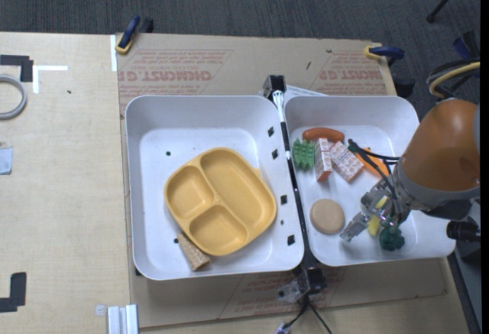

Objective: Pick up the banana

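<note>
Banana lies partly hidden beneath end effector in right bin.

Cardboard sheet under the bins: red printed lettering at far left and far right, upside down, reads roughly "CHEMCAST GP". Small cartons in right bin: print illegible.

Bins white; tray mustard yellow; cookie tan; boxes red-and-white print; sausage red-orange; block green; banana yellow; arm grey w/ orange band.
</note>
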Tool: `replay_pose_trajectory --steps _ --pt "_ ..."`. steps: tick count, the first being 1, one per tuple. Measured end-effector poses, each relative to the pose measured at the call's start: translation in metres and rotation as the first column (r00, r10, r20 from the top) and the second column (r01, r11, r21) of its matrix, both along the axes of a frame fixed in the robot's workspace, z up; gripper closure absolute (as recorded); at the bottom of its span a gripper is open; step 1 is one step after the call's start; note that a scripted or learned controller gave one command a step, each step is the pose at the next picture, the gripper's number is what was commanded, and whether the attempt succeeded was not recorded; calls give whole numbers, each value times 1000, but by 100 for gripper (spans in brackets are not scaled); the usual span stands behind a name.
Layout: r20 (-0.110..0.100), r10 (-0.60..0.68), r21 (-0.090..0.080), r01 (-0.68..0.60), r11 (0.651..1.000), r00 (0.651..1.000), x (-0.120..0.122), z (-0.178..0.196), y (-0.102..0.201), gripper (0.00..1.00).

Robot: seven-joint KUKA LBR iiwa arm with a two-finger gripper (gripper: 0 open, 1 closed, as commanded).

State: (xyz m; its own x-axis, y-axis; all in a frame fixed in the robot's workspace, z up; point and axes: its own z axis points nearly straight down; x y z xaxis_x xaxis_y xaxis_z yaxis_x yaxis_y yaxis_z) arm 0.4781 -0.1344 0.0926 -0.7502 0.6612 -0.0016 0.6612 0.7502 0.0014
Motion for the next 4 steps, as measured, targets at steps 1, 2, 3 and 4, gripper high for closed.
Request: replay_pose_trajectory --steps 1,2,3,4 --pt "4 -3 -1 3 1000 1000 1 10 -1 100" --pt "0 453 -1 -453 892 892 17 15 7 100" --pt "0 730 -2 -730 684 684 9 0 10 100" --pt "0 730 -2 -730 684 684 9 0 10 0"
